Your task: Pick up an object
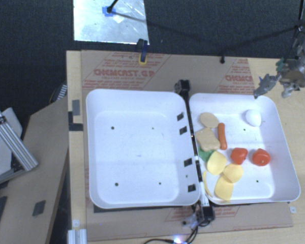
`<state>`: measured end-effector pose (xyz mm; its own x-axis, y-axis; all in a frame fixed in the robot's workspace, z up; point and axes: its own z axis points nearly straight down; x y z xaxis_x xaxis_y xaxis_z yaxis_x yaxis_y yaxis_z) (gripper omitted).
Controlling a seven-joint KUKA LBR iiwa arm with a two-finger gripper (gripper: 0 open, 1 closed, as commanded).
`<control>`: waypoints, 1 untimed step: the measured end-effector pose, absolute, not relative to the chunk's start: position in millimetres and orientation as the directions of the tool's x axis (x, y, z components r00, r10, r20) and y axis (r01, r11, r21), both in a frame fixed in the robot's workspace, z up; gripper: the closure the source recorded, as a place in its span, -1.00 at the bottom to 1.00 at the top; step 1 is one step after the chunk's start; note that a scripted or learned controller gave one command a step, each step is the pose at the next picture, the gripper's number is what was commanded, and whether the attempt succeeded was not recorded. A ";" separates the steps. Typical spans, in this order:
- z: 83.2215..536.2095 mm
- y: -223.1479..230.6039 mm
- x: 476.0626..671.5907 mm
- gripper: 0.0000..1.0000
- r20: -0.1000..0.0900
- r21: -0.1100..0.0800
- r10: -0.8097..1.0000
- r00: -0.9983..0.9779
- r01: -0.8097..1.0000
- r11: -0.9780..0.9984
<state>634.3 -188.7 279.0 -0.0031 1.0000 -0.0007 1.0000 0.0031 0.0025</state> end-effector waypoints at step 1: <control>154.2 -150.3 665.5 -1.00 0.002 -0.001 1.000 -0.008 1.000 0.008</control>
